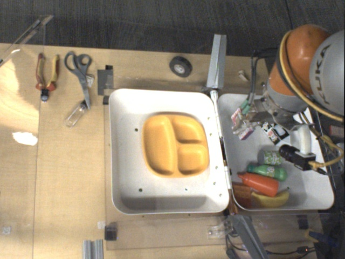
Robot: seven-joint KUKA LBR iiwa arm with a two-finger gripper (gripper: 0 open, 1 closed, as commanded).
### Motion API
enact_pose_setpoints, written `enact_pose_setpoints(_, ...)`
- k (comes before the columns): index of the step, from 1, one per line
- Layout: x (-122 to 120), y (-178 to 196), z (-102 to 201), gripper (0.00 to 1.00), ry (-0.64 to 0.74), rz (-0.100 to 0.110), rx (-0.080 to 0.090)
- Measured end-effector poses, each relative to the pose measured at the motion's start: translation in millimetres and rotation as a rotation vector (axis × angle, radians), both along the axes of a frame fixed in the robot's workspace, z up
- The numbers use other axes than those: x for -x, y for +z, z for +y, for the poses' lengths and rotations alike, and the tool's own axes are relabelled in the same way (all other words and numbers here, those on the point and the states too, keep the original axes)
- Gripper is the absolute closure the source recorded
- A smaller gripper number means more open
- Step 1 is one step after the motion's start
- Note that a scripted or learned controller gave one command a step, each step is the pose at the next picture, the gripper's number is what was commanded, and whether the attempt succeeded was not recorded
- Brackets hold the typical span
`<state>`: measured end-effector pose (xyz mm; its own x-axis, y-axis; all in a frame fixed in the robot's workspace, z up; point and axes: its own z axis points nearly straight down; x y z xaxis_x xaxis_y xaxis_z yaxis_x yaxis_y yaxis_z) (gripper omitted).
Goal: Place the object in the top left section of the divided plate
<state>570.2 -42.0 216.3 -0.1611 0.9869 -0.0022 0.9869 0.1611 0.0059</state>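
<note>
I read the pincer (243,124) over the upper left part of the right bin (323,198), hanging from the grey arm (323,63) with its orange band. Its tips are blurred against the white floor, so I cannot tell whether they are spread or pressed together, and I see nothing clearly between them.

The divided plate (175,143) lies to the left of the pincer, in the middle of the left bin (124,144). It is yellow, with one long section on its far side from the pincer and two smaller sections on its near side. All three sections show bare yellow.

The candidate objects lie below the pincer, in the lower part of the right bin:
- a green bottle (268,171) on its side, nearest the pincer;
- an orange-red carrot-shaped item (259,183) just below the bottle, touching it;
- a yellow banana (270,199) along the lower wall, just beneath the carrot-shaped item.

A small green-and-white packet (273,157) sits just above the bottle.

Well to the left of the pincer, on the worktop (54,171) beyond the left bin, I see scissors (81,74) and red-handled pliers (46,75). A black roll (180,66) rests on the worktop above the left bin.
</note>
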Motion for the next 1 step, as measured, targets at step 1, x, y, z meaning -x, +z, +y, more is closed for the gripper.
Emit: enact_pose_setpoints(1,-42.0,-31.4,62.7,1.0,0.07,0.002,-0.001)
